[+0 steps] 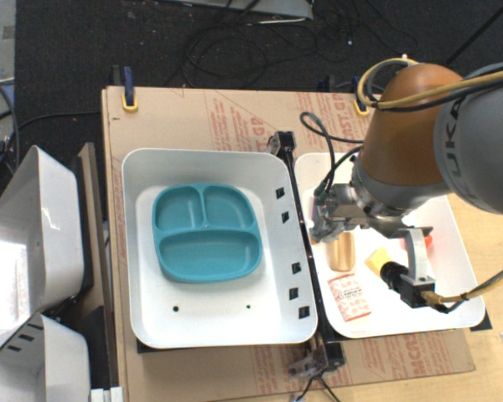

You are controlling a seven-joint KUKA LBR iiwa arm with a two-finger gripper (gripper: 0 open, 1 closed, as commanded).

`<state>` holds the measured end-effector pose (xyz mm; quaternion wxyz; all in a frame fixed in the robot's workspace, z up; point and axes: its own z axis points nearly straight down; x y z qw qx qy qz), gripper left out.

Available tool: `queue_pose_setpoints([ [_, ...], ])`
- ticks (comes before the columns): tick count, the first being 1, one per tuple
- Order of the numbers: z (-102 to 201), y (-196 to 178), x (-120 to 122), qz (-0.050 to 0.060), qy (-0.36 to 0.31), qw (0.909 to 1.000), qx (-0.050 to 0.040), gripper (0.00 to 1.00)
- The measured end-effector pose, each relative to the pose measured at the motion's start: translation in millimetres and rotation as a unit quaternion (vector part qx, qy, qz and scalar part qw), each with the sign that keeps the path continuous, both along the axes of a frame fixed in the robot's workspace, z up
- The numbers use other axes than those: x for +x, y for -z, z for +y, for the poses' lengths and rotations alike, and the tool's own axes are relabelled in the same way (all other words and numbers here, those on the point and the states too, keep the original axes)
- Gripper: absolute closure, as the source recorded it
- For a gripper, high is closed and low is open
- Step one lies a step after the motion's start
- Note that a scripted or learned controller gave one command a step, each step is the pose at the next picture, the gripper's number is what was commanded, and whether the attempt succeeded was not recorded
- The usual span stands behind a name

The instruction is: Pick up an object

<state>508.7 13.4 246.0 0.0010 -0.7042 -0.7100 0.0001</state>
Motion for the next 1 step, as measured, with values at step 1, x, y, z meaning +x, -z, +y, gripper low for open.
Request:
queue_pose_setpoints([
  [1,50.0,14.0,2.7,0.001,0.000,1.0000,-0.0002,1.00],
])
